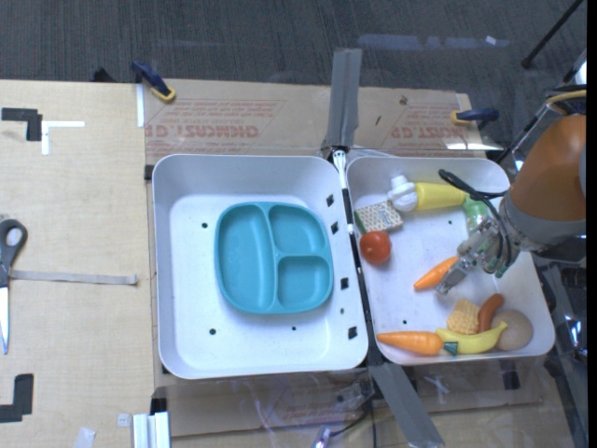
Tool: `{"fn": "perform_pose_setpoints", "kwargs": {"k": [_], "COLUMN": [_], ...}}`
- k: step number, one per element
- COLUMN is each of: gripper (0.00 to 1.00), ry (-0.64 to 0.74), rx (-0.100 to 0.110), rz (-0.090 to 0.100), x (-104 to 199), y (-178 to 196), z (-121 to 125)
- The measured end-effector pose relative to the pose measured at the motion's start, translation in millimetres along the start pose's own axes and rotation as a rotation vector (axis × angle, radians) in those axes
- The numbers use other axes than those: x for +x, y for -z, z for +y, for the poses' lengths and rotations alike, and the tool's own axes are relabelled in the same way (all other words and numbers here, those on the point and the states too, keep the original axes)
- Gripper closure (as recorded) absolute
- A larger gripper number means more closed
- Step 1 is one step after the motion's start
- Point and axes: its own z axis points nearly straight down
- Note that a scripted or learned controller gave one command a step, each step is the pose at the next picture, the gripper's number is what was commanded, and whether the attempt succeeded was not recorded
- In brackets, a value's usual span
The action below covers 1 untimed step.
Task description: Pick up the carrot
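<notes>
The gripper (pixel 455 278) is hanging at the right end of the carrot (pixel 436 274); its state I cannot tell. So near the tip, the carrot is risking slipping away.

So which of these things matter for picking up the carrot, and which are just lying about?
Part of the job:
carrot by the gripper
gripper
second carrot
right bin

Lying about:
blue divided plate
tomato
banana
corn cob
scissors
</notes>
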Motion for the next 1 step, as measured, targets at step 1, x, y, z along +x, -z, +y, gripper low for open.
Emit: {"fn": "perform_pose_setpoints", "kwargs": {"k": [1], "gripper": [0.00], "ry": [-0.642], "rx": [0.003], "rz": [0.002], "x": [1.8], "y": [-0.8], "z": [13.1]}}
